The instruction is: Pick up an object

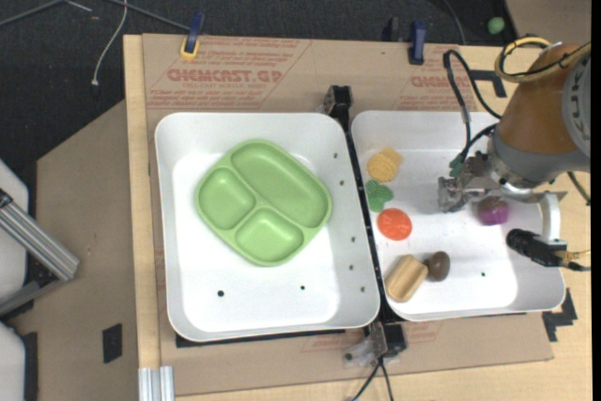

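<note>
A top-down, slanted view of a surface [235, 61] carrying two shallow white bins side by side. The left bin [178, 230] holds a green divided plate [264, 201]. The right bin [488, 291] holds several small toy foods: a yellow piece [384, 165] near the divider, a green piece [378, 194] just below it, an orange-red round piece [394, 223], a tan cylinder [406, 278] touching a brown round piece [437, 266], and a purple piece [493, 212] towards the right.

The grey arm with its orange band reaches in from the right, and its hand [460, 193] sits low inside the right bin, just beside the purple piece (whether the hand is spread or pressed together cannot be told from here). Nothing is visibly between its tips.

Judging by this, the pick is not yet done: every object appears to lie on the bin floor. What is left is closing on one object, most likely the purple piece nearby, and lifting it.
</note>
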